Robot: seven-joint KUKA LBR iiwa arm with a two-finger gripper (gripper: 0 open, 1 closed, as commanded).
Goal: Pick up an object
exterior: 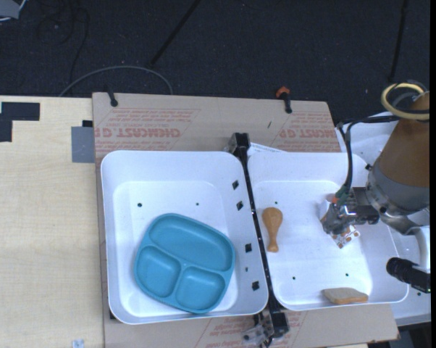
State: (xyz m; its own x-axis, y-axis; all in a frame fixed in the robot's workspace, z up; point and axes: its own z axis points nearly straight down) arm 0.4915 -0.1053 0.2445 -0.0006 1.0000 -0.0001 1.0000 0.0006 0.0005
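In the right bin (305,167) a tan chicken-drumstick toy (272,227) lies near the left wall, its thin end pointing to the front. A tan bread-slice toy (344,295) rests at the bin's front right corner. My gripper (339,225) hangs over the right part of this bin, to the right of the drumstick and apart from it. Something small with red and white marks shows at its lower tip, too small to identify. The camera view does not show how the fingertips stand.
The left bin (124,172) holds a blue divided plate (184,262) with three compartments. A black divider (251,223) runs between the two bins. Cardboard lies beneath the bins, with a pale wooden bench top to the left.
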